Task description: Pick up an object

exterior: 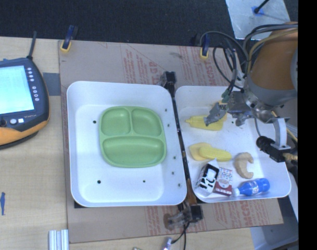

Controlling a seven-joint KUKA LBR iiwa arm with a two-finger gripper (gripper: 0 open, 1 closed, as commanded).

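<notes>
The right bin (283,189) holds several objects. A yellow banana-like piece (200,122) lies near its back left, and my gripper (216,113) hangs right over that piece's right end, touching or nearly touching it. Two yellow slices (209,152) lie in the middle of the bin. A tan croissant-shaped piece (244,164) sits to their right. A small carton (216,180) and a blue-capped bottle (252,187) lie along the front edge. The arm's grey body and orange band (273,61) come in from the right.
The left bin (80,186) holds a green divided plate (132,136). A tablet pendant (15,100) lies on the bench at far left. Clamps (168,79) sit between the bins at back and front. Cables (226,48) loop above the right bin.
</notes>
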